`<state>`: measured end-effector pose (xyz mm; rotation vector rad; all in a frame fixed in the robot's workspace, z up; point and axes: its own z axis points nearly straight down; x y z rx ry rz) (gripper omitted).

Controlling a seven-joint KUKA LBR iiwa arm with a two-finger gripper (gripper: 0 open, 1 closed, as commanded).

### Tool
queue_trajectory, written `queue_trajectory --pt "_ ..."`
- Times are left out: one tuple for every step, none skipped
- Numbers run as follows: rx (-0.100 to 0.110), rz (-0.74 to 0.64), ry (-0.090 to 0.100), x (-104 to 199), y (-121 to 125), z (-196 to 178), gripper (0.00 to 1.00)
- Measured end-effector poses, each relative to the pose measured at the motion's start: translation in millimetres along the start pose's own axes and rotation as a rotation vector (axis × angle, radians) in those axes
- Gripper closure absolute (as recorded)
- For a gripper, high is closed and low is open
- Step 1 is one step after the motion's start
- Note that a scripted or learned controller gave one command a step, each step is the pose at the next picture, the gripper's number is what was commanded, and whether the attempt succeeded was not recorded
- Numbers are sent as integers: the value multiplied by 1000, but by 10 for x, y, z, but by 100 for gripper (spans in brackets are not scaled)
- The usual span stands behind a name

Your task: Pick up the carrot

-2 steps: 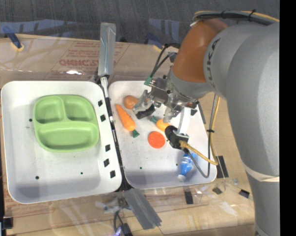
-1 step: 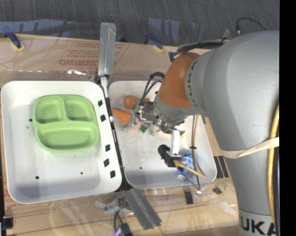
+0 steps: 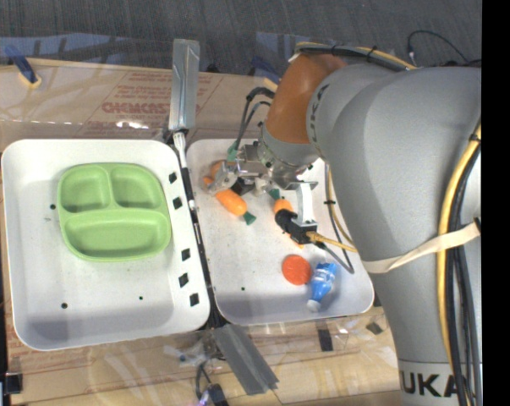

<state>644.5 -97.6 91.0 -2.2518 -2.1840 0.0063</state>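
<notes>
Hand (image 3: 238, 174), grip state unclear, sits above carrot (image 3: 231, 201); orange ball (image 3: 295, 269) and bottle (image 3: 321, 284) lie apart.

**Even overhead light, soft focus throughout**

From my console the bench looks evenly and fairly brightly lit from above. The two white bins (image 3: 35, 252) come close to blowing out, and their floors show little texture. I see soft grey shadows gathered along the inner walls of the bins and a faint one under the green plate (image 3: 115, 210). The grey arm (image 3: 407, 167) carries a broad, mild sheen. Clear film over the cardboard (image 3: 102, 100) throws pale glare. Small details are soft and slightly blocky everywhere.
</notes>
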Motion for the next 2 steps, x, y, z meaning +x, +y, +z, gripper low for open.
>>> queue_trajectory --pt "4 -5 2 16 -1 -101 100" --pt "-7 2 1 618 -248 -1630 100"
